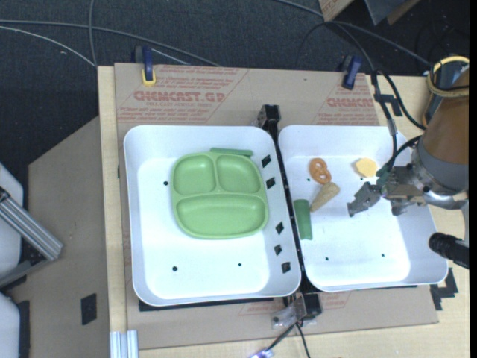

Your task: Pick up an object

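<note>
The gripper (365, 200) was seen over the right bin (358, 263), its spread untellable, nothing visibly held; the tan cone (325, 195) lay just to its left, long axis slanted

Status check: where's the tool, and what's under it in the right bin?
Tool over right bin, nothing between its fingers. Pretzel, cone, yellow piece, green stick lie loose. Path unobstructed.

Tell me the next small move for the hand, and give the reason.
Probably shift the hand a little toward the cone and lower it. The hand sits over bare floor of the right bin with nothing between its fingers, and the cone looks like the nearest item, beside the pretzel and green stick.
</note>
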Motion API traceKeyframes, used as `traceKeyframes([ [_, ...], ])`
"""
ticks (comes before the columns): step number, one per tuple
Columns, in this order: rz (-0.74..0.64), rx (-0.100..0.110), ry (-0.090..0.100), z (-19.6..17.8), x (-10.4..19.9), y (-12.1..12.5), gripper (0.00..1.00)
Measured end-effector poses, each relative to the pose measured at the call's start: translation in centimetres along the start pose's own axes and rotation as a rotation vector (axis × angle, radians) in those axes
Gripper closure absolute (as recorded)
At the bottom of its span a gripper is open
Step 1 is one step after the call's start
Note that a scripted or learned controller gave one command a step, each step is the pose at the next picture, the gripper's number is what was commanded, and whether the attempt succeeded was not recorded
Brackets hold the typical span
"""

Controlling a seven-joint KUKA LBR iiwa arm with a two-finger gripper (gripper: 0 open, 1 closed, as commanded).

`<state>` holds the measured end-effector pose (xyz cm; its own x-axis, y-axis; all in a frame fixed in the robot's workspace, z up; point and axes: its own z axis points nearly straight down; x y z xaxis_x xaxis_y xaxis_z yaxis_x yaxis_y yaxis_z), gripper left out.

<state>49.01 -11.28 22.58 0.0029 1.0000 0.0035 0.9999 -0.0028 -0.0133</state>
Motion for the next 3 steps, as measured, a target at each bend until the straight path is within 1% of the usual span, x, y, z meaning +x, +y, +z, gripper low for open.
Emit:
traceKeyframes([
  [1, -0.003, -0.012, -0.002, -0.5, 0.0, 0.2, 0.0],
  [2, -0.002, -0.005, 0.0, 5.4, 0.5, -0.5, 0.0],
  [3, -0.002, -0.006, 0.0, 9.8, 0.6, -1.0, 0.0],
])
